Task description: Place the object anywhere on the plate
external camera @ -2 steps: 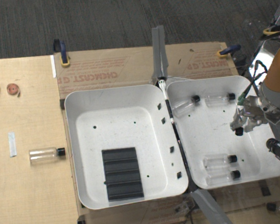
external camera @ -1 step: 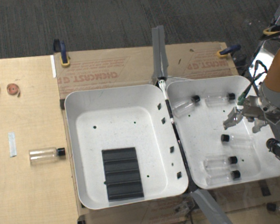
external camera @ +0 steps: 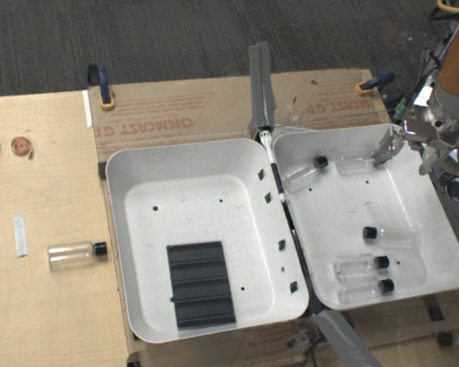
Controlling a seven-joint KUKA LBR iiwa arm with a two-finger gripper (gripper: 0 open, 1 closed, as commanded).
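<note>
While the gripper (external camera: 395, 143) hovers at the right bin's (external camera: 436, 283) far edge (finger state unclear), clear vials (external camera: 361, 268) lie nearer the camera; the dark plate (external camera: 199, 285) sits left.

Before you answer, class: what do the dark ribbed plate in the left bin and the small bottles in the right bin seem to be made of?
Plate: looks like matte black plastic or rubber, since its ridges show no glare. Bottles: clear plastic or glass, hard to tell which; the white bin shows through them, and they have black caps.
</note>
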